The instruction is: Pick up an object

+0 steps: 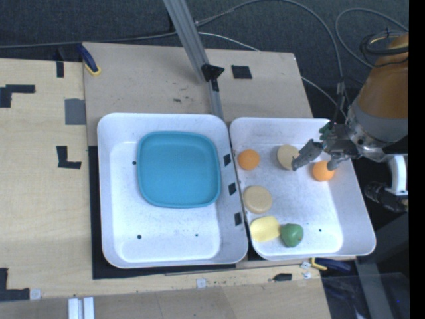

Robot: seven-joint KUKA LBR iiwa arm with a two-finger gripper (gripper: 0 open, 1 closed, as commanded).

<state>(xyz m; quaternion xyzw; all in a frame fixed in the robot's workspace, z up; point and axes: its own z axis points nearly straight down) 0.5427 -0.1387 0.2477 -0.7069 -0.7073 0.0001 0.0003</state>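
Observation:
The right bin [345, 224] holds several small objects. An orange ball [248, 159] lies at its left, a beige disc [287, 156] beside it, and a second orange ball [323, 172] further right. A tan disc [257, 199], a yellow lump [264, 228] and a green ball [291, 234] lie nearer the front. My gripper [316, 162] hangs over the bin between the beige disc and the right orange ball. It is open, one dark finger [304, 157] pointing at the beige disc, the other by the orange ball. Nothing sits between the fingers.
The left bin [119, 198] carries a blue square plate [178, 169]. A grey metal post [192, 38] slants up from between the bins. The arm's orange band [388, 88] and cables [319, 25] occupy the right side.

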